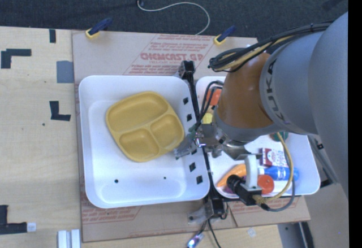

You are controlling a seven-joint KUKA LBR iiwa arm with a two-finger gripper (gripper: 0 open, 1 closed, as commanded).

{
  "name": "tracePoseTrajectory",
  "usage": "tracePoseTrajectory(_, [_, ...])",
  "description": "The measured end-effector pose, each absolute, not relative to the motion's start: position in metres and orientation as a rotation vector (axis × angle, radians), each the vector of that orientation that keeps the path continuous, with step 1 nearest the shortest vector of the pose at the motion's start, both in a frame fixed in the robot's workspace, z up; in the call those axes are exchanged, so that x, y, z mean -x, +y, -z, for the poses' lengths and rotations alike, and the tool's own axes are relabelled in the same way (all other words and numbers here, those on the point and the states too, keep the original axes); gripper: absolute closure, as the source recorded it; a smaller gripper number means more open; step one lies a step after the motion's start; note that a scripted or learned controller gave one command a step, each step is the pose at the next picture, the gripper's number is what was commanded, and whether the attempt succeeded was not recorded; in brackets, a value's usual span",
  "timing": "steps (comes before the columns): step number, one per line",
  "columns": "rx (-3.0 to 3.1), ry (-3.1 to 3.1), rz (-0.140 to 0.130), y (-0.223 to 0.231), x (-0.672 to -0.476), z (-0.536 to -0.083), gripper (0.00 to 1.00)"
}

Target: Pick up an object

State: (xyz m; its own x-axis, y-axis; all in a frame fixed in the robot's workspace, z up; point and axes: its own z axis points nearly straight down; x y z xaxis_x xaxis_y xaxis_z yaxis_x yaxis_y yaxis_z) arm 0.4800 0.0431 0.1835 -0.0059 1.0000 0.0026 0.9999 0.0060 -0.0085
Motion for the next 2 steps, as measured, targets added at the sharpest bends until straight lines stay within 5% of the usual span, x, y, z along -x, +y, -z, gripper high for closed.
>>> tracePoseTrajectory(1, [2.214,-2.237,0.02,0.098,-0.485,-0.329,0.0])
tracePoseTrajectory(2, [2.224,-2.231,0.025,0.101,-0.484,-0.53,0.0])
